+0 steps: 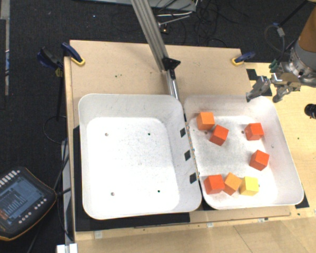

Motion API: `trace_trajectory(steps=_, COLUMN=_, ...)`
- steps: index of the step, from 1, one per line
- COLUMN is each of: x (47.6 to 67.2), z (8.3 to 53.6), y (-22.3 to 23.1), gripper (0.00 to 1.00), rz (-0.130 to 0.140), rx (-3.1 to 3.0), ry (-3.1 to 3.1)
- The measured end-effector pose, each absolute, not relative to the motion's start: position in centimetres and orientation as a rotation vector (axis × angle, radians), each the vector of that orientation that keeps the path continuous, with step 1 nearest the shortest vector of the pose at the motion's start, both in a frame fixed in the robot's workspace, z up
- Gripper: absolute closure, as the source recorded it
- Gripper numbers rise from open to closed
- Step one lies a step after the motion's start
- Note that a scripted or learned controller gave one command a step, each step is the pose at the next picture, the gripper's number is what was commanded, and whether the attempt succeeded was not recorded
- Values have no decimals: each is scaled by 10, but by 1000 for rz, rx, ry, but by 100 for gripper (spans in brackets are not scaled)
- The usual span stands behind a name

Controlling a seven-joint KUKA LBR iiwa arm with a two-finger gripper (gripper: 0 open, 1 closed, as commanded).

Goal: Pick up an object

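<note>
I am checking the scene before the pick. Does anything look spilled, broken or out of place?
Nothing stands out. All seven blocks lie inside the right bin, none spilled onto the bench. Three at its near edge, including the yellow block, sit bunched together. The claw hovers over the bin's far right corner.

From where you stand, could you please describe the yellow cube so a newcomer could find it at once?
Look in the right-hand white bin, along its near edge, where three cubes sit in a row. The yellow cube is the rightmost of them, beside an orange cube. It is the only yellow one; all others are orange or red.
</note>
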State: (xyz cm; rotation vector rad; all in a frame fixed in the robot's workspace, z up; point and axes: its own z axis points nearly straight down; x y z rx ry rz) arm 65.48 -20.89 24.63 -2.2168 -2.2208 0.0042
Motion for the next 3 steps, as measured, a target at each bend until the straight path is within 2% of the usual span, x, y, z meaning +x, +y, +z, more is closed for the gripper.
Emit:
trace_trajectory(steps=1, x=655, z=249, y=-208, gripper=0, rz=2, rx=-2217, ry=-2225)
trace_trajectory(steps=3, x=649, z=154, y=-221, gripper=0, rz=4, rx=-2221, ry=-2219)
